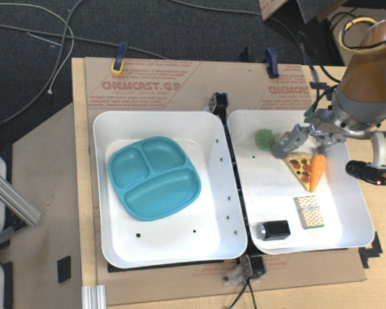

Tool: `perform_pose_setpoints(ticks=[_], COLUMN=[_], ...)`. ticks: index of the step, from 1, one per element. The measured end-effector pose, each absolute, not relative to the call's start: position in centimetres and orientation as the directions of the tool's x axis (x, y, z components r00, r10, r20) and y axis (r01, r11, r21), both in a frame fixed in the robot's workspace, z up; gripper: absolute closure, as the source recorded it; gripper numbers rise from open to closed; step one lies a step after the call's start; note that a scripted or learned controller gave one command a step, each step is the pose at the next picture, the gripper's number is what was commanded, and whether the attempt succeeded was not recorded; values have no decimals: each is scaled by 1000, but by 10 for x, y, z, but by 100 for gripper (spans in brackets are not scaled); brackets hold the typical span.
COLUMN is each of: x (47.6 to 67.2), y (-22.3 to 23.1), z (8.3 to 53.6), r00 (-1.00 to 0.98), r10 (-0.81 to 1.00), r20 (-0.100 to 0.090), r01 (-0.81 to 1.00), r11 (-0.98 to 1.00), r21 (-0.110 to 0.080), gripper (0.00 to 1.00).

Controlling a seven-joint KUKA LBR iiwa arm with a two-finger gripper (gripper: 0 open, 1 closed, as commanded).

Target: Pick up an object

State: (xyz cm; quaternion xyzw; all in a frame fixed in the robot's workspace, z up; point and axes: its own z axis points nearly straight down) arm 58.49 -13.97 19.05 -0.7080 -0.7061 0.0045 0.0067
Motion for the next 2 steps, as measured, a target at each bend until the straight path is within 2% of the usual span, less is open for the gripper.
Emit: perform_pose_setpoints(ticks=[1,2], x=[588,589], y=[-139,-135], z=[199,156], r00=[0,0], r10=[1000,1000], r20=[1,2], r01=[1000,1000], r11=[0,0], r21=[-1,-6], gripper=[0,0])
